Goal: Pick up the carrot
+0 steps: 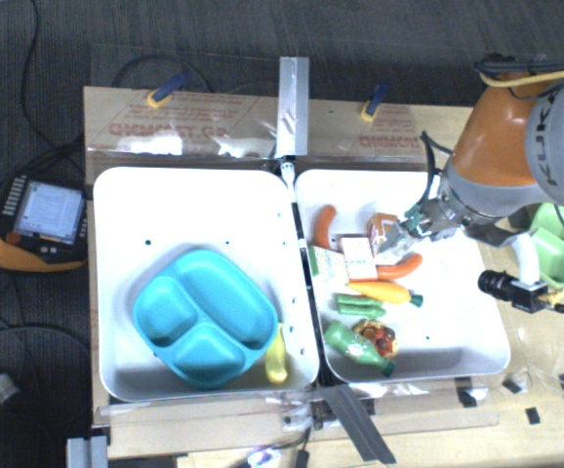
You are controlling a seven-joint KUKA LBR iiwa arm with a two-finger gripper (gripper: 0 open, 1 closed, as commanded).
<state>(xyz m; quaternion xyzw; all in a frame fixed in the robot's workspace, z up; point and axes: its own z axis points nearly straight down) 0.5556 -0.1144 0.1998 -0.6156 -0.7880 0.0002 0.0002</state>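
Observation:
The carrot (380,292), orange with a dark green stub at its right end, lies flat in the middle of the right bin (467,330). My gripper (406,234) hangs over the bin's upper middle, up and to the right of the carrot and apart from it. It is close above a brown box (381,228) and an orange-red sausage-shaped piece (406,265). Nothing shows between the gripper and the carrot but that piece.
Around the carrot lie a white carton (357,258), a red sausage (323,224), green pods (360,306) and a green packet with red print (357,341). The left bin (126,203) holds a blue divided plate (204,312) and a yellow banana (276,359).

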